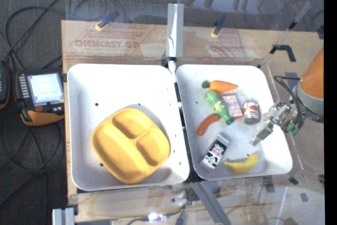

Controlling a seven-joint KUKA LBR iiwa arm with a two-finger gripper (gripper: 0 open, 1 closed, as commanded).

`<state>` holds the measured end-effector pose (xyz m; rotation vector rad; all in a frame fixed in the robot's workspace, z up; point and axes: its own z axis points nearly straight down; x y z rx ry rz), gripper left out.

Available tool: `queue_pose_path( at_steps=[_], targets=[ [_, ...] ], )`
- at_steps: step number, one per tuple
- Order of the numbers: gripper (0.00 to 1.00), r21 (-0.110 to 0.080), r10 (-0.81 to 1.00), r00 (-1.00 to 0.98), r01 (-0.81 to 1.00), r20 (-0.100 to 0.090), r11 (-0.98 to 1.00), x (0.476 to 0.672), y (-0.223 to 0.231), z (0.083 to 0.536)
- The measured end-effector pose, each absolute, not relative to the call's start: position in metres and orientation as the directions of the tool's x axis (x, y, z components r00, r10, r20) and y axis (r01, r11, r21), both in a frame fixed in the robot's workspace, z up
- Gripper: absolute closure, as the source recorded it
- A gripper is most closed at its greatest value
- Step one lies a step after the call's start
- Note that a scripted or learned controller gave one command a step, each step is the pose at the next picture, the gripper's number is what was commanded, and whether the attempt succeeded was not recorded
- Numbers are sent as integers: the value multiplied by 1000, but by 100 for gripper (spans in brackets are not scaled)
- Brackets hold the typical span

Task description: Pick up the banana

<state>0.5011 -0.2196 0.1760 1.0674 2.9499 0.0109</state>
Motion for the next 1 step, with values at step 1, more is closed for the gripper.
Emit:
queue_pose_path(
  at_steps=[1],
  targets=[
    [0,0,474,-880,474,-14,880,488,-181,92]
  ],
)
